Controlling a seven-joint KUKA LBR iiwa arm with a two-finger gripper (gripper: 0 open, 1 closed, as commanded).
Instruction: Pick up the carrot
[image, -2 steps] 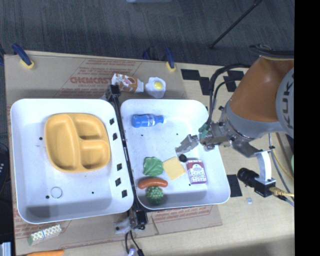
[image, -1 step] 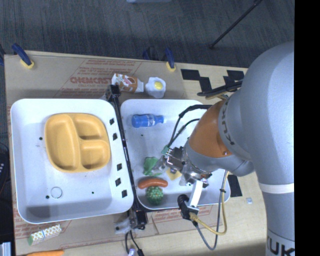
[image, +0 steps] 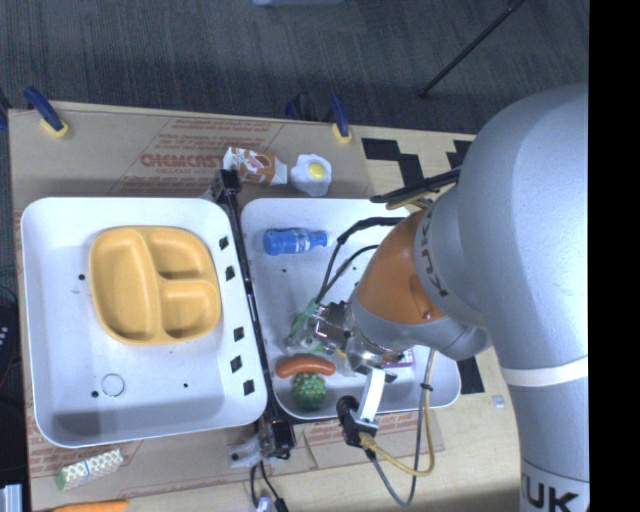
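Lying at the nearest edge of the table (image: 180, 140), below the left bin, are a small patterned packet (image: 88, 468) and an orange sliver of something (image: 90, 506) too cropped to be named. Just beyond these, yellow and black cables (image: 400, 470) are hanging off the arm's wrist over the cardboard.

In the right bin (image: 262, 225), near its front wall, the carrot (image: 305, 366) is lying lengthwise, an orange-red shape with a green bumpy ball (image: 310, 391) touching it on the near side. The end effector (image: 322, 328) is hovering just above and behind the carrot, next to something green (image: 303, 323); whether its jaws are standing open or shut cannot be told from this slant, and nothing is visibly sitting between them. The arm's orange band (image: 400, 275) and grey body (image: 530, 230) are covering most of the right half of that bin.

Further back in the same bin, a blue bottle (image: 292, 241) is resting on its side near the far wall.

In the left bin (image: 40, 300), a yellow divided tray (image: 155, 283) is sitting in the far half, well apart from the carrot.

Beyond both bins, on the printed cardboard, a small brown-and-white carton (image: 252, 165) and a white item with a yellow centre (image: 312, 174) are lying side by side. Blue clamps (image: 45, 110) are gripping the table's far edge.
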